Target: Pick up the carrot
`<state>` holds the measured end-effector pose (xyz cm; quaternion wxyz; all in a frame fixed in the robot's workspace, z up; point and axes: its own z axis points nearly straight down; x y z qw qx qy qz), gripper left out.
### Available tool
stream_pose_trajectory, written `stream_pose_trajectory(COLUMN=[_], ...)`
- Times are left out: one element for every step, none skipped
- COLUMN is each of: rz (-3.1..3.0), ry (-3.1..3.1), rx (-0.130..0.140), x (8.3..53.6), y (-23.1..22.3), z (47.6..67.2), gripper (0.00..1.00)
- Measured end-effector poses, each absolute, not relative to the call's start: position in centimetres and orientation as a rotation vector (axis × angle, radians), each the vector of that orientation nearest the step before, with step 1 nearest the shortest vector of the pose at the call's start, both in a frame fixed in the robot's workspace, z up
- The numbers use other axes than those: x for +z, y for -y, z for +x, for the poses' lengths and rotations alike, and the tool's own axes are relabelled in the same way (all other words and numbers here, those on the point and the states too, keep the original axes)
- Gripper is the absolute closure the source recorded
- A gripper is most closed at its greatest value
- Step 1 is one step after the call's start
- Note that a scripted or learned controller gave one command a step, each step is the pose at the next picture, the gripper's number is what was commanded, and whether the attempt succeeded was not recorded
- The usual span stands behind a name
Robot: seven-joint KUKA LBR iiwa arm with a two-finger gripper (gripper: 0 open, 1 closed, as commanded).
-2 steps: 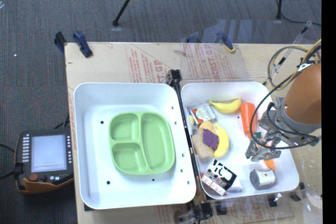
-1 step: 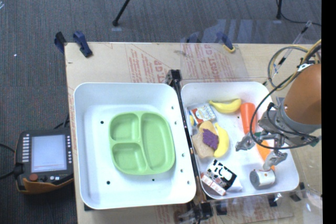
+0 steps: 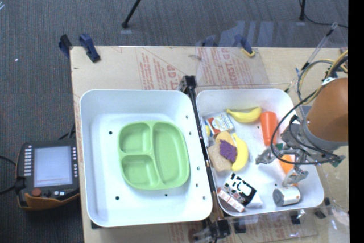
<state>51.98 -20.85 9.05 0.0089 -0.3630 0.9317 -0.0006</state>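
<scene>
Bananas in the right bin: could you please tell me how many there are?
2. One banana lies near the bin's far wall, left of the carrot. The other banana curves beside the bread slice mid-bin. More could be hidden under the arm.

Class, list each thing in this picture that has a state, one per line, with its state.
carrot: lying in the right bin, not gripped
gripper: above the right bin, jaws open, holding nothing
green tray: flat in the left bin, compartments bare
can: on its side
</scene>
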Motion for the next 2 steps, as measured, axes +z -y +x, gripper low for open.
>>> stream_pose_trajectory(rz=[-1.135, -1.750], ry=[-2.916, -2.599], rx=[0.007, 0.004], x=[9.9, 16.9], y=[20.6, 13.2], z=[51.9, 57.0], gripper=[1.00, 1.00])
